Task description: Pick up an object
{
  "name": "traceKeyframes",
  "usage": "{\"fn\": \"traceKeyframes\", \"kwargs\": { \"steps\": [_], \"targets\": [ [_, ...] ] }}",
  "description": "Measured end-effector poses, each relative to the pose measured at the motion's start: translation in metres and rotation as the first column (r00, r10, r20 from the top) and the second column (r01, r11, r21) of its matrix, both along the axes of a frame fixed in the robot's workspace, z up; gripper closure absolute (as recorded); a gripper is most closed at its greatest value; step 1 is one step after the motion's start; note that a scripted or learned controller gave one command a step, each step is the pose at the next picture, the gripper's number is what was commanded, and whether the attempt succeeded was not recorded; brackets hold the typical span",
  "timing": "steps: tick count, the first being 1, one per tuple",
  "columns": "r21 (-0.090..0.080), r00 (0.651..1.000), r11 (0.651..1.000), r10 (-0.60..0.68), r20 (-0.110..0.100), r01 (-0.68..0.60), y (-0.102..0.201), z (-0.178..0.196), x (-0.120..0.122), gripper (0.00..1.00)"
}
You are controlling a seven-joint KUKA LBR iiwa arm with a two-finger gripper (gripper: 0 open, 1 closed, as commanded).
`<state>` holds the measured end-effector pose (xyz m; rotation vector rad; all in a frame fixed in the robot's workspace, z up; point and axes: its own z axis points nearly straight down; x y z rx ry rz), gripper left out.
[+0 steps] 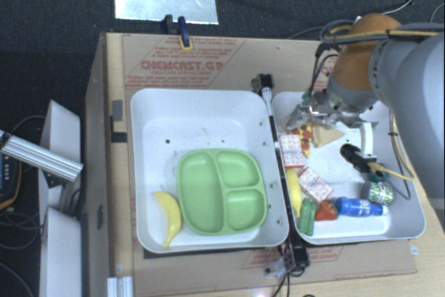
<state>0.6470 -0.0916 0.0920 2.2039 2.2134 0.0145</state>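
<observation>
Brown board (181,66) under both bins carries red print. "CHEMCAST" is legible beyond the green divided plate (222,191); the smaller lines are unreadable. Plate sits in the left bin (160,115), with a yellow banana (169,215) just beside its left edge. Gripper (306,115) is right of and beyond the plate, over the right bin (410,219); clenched or released, cannot tell. Near it lie a tan wedge (325,135) and a red-and-white packet (290,148), print too small to read. Blue bottle (360,206) lies farther right of the plate, label unreadable.
</observation>
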Motion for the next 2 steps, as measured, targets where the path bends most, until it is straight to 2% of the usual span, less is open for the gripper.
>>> {"fn": "traceKeyframes", "kwargs": {
  "steps": [1, 2],
  "targets": [
    [-0.001, 1.000, 1.000, -0.001, 0.004, 0.001, 0.002, 0.000, -0.013, 0.00],
    [0.008, 1.000, 1.000, 0.001, -0.008, -0.001, -0.016, -0.001, 0.026, 0.00]
  ]
}}
